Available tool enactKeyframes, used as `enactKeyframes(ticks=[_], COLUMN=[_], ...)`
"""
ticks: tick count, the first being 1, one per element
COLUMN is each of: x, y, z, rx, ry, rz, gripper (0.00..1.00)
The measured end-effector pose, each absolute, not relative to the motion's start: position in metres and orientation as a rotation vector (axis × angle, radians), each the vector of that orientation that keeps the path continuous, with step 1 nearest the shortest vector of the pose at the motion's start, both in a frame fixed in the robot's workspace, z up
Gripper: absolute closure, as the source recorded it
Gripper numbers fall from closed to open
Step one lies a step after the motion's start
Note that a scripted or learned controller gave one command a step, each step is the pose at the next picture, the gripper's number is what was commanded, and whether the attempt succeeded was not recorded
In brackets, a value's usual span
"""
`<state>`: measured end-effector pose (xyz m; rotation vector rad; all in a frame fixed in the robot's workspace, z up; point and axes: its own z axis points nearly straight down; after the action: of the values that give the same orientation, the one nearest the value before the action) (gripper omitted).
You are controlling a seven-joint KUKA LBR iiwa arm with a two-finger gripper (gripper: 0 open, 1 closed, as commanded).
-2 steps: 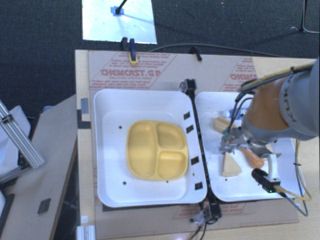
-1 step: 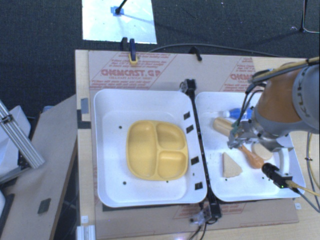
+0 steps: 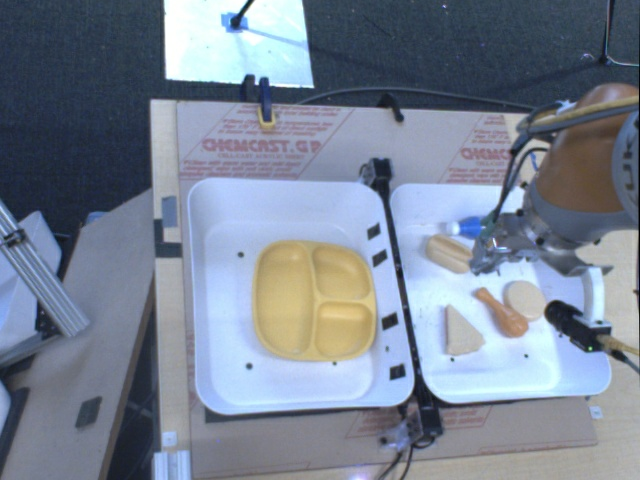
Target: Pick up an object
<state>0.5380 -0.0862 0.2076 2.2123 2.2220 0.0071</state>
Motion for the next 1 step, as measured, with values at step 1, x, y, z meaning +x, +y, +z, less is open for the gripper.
enactKeyframes(ticks=[1], x=[0.5397], y=[-0.0864], z=[0.2613], rx=[2.212], ry=[2.223], rz=[0.007], gripper=[1.0])
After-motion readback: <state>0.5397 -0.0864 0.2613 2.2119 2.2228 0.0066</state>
